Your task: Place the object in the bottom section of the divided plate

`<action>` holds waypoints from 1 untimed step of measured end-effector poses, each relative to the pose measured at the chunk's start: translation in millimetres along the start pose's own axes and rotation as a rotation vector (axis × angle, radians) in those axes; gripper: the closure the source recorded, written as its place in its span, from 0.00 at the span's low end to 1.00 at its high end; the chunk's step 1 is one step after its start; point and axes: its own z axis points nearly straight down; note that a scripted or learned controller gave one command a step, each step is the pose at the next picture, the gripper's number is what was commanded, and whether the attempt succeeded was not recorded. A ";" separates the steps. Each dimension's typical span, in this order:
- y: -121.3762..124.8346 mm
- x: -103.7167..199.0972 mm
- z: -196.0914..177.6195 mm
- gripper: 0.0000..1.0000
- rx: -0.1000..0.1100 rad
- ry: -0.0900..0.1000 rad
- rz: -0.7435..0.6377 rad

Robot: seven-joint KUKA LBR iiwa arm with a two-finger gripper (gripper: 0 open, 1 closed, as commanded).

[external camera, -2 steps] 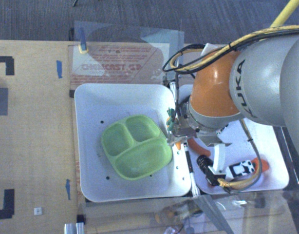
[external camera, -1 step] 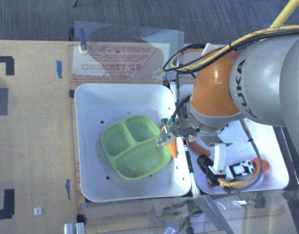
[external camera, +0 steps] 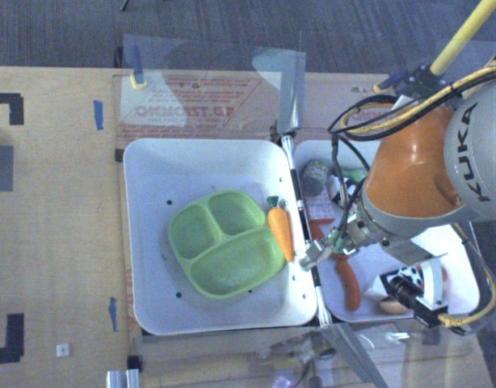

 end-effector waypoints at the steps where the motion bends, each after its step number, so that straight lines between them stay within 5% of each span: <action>1: 0.8 -0.8 -9.8 1.00 -0.003 -0.001 0.002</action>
